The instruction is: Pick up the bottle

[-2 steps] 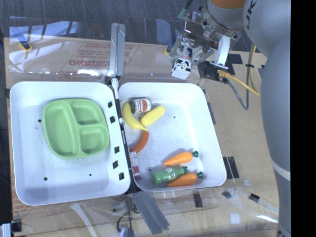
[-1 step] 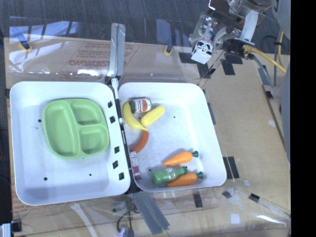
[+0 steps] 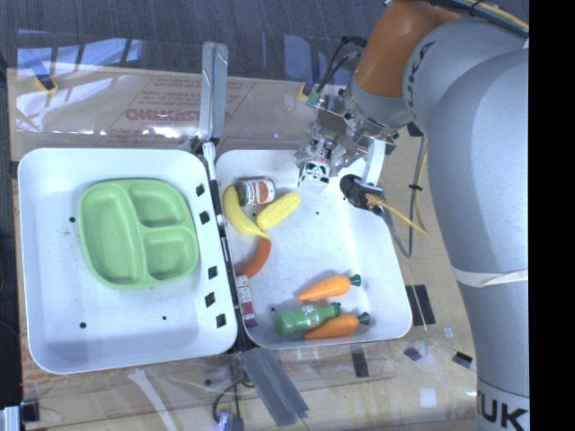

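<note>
On the right side of the bench, the grey arm (image 3: 467,151) takes up most of the space, its orange band bent over the far edge of the right bin (image 3: 377,268). To the left sits the left bin (image 3: 45,241), holding a green divided plate (image 3: 139,232) well apart from anything the task concerns. The right bin holds the smaller things: a yellow banana (image 3: 260,214) near its far left corner, a small can (image 3: 256,191) touching the banana's far side, a reddish sausage (image 3: 256,257) just near of the banana, and two carrots (image 3: 328,287) toward the near edge. The green bottle (image 3: 305,320) lies on its side at the near edge of that bin, between the two carrots and touching the nearer one. The gripper (image 3: 314,171) hangs at the far edge of the right bin, just right of the can and well apart from the bottle; whether it is spread or pressed together cannot be told from this slant, and nothing shows between its tips. By my judgement the pick has not begun: the bottle rests untouched, and the whole reach toward the near edge, the descent, the grasp and the lift are left to do
</note>
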You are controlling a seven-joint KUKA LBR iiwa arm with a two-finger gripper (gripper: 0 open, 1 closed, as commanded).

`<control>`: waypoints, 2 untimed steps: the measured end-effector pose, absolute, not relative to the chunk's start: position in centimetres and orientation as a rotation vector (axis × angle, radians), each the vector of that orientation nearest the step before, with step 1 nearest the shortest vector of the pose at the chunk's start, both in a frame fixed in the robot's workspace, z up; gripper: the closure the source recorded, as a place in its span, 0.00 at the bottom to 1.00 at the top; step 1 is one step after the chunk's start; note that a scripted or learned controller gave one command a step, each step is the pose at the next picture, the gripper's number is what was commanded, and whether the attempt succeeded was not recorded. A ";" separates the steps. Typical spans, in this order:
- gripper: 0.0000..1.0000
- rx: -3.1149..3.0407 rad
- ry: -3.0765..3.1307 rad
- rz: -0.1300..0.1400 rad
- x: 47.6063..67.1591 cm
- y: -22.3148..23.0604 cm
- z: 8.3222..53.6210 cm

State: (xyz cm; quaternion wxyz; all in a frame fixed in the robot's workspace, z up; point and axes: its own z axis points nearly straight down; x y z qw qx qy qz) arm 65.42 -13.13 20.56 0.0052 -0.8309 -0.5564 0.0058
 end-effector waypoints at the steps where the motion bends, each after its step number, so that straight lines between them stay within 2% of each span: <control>1: 1.00 -2.562 -1.826 -0.006 65.7 -13.9 34.5; 2: 1.00 -2.617 -1.738 0.003 65.7 -18.9 34.4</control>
